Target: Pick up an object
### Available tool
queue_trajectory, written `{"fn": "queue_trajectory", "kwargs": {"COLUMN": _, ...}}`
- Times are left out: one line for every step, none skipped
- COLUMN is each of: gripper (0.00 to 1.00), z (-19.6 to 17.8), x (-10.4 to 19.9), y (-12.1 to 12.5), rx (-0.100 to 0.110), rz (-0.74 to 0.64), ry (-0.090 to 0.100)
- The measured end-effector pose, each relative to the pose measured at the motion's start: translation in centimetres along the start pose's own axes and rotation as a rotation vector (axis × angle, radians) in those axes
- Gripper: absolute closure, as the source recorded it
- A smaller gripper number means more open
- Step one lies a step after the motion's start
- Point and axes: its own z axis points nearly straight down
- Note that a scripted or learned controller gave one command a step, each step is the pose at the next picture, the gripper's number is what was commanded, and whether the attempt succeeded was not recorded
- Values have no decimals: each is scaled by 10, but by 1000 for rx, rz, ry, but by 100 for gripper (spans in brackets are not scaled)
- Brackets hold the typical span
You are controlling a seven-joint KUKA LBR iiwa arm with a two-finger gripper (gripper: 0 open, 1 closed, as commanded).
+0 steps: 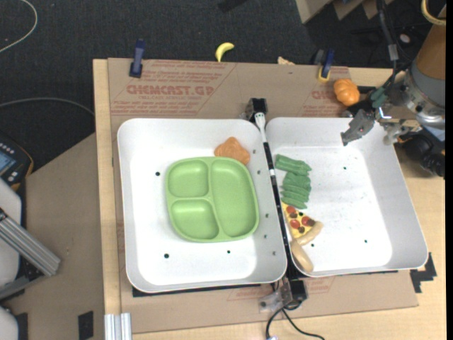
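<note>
The objects to pick lie in the right bin (pixel 375 211), gathered along its left wall. Two green bean pods (pixel 294 178) rest near the middle of that wall, one above the other. Just below them lies a pizza slice (pixel 300 224) with red toppings, and a pale tan piece (pixel 302 257) sits at the bin's near left corner, touching the slice's crust end.

The left bin (pixel 138 211) carries a green divided plate (pixel 211 198) with three compartments at its centre, and an orange piece (pixel 232 149) lies just beyond the plate, against its far right corner.

The hand (pixel 358 127) hangs over the far right corner of the right bin, well apart from the beans and pizza, with nothing between its fingers; whether they are apart or together cannot be told.

On the counter (pixel 177 87) beyond the bins, a small orange fruit (pixel 346 91) sits near the far right corner, and a yellow banana (pixel 224 49) lies at the far edge.
</note>
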Motion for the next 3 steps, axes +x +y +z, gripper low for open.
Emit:
{"fn": "queue_trajectory", "kwargs": {"gripper": 0, "z": 90, "x": 55, "y": -55, "rx": 13, "rz": -4, "ry": 5}}
{"fn": "queue_trajectory", "kwargs": {"gripper": 0, "z": 176, "x": 42, "y": -102, "rx": 8, "rz": 5, "ry": 2}}
{"fn": "queue_trajectory", "kwargs": {"gripper": 100, "z": 161, "x": 43, "y": -98, "rx": -4, "rz": 2, "ry": -1}}
